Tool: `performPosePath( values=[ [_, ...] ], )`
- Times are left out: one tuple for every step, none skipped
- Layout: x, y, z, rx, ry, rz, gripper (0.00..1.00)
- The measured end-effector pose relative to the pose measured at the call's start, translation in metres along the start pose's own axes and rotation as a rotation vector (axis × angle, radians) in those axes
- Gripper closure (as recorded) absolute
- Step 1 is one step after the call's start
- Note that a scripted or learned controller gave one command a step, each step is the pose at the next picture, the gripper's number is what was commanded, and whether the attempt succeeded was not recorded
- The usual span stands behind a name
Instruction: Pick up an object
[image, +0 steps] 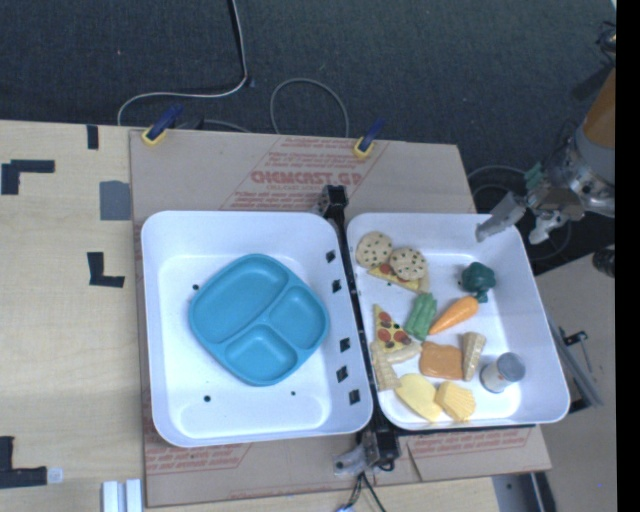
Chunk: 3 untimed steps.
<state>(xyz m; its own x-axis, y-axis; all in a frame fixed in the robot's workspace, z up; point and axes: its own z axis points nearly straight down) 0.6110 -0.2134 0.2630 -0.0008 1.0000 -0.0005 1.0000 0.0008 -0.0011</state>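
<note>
The right bin (535, 300) holds several toy foods: two cookies (391, 255), a green broccoli (478, 279), an orange carrot (453, 314), a green pickle (420, 314), a pizza slice (389, 330), an orange block (440, 360), yellow cheese pieces (437, 401) and a small grey can (500, 372). My gripper (520, 222) hangs above the bin's far right corner, open, with nothing between its two grey fingers (495, 222). It stands up and to the right of the broccoli.
The left bin (165, 330) carries a blue divided plate (260, 318). Both bins rest on a cardboard sheet (300, 175) held by clamps at the back. A cable loops over the dark floor behind.
</note>
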Motion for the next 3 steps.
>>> performPosePath(
  values=[
    [0.049, -0.004, 0.141, 0.014, 0.006, -0.003, 0.0],
    [0.099, -0.04, 0.179, -0.004, -0.003, -0.002, 0.0],
    [0.096, -0.038, 0.166, -0.008, -0.004, 0.0, 1.0]
  ],
)
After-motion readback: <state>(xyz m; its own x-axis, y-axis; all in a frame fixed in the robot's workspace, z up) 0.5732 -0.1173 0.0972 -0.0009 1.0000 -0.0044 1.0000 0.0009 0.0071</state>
